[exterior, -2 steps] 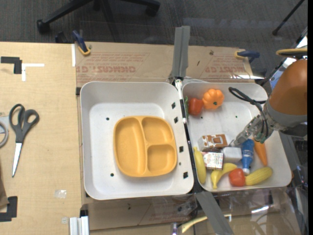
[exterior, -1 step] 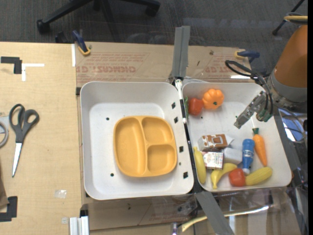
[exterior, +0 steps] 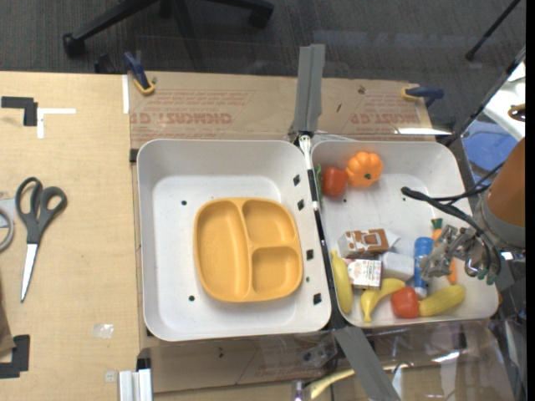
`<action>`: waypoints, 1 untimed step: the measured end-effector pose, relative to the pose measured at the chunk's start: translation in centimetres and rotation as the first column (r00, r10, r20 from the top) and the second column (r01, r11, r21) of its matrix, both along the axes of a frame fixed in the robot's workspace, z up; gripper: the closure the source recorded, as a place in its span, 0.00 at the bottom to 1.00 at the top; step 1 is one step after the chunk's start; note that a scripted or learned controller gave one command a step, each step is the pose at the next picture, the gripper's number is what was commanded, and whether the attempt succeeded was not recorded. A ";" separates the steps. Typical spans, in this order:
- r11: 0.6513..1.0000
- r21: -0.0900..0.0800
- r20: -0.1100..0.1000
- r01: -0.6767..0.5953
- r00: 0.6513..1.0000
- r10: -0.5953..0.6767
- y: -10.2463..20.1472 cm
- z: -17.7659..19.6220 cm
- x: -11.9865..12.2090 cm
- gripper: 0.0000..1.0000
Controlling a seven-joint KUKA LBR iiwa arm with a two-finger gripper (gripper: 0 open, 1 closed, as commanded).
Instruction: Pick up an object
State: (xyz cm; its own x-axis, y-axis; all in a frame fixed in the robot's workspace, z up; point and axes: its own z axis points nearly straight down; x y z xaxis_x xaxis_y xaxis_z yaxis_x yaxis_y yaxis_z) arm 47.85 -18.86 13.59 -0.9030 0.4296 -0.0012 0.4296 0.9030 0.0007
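A robot gripper [exterior: 440, 257] reaches into the right bin [exterior: 451, 164] from its right side, poised low over crowded toy food beside a blue bottle [exterior: 423, 261] to attempt a pick; its grip state cannot be told.

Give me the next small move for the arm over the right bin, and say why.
Probably lower the tool a little toward the blue object just beneath it in the right bin. The tool hangs over the crowded lower corner, beside the yellow piece and red piece, and nothing shows between its fingers.
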 end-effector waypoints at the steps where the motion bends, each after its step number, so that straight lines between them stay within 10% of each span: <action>1: 0.998 0.000 0.002 -0.058 0.998 0.058 9.0 7.3 0.1 1.00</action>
